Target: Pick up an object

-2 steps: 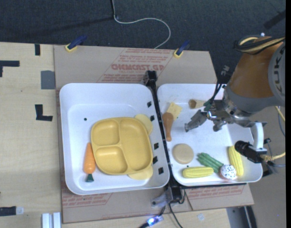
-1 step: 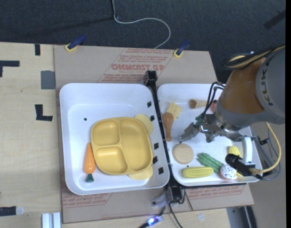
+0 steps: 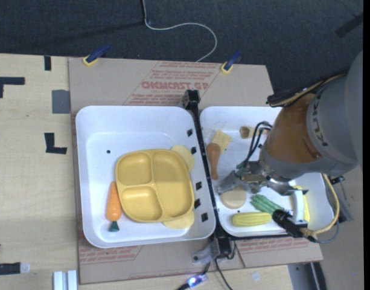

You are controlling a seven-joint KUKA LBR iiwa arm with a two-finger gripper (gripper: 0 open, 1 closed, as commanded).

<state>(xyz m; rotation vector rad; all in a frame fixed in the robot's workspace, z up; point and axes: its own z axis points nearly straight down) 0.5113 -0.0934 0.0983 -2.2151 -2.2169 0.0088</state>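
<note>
My gripper [image 3: 236, 182] is low in the right bin [image 3: 233, 110], near its left-centre, with the grey arm reaching in from the right. It hovers just above a round beige disc [image 3: 233, 199], and I see nothing held in it. A corn cob [image 3: 251, 219] lies along the bin's front wall. A green vegetable [image 3: 266, 203] lies just behind the cob, partly under the arm. Close to the divider rest a brown stick-like piece [image 3: 213, 157] and a pale yellow wedge [image 3: 221, 140]. A small brown item [image 3: 245, 132] sits near the back.
The left bin [image 3: 88, 162] holds a yellow divided plate [image 3: 153, 183] resting on two pale yellow discs [image 3: 183, 156]. An orange carrot [image 3: 113, 203] lies to the plate's left. A black divider [image 3: 200, 156] separates the two bins.
</note>
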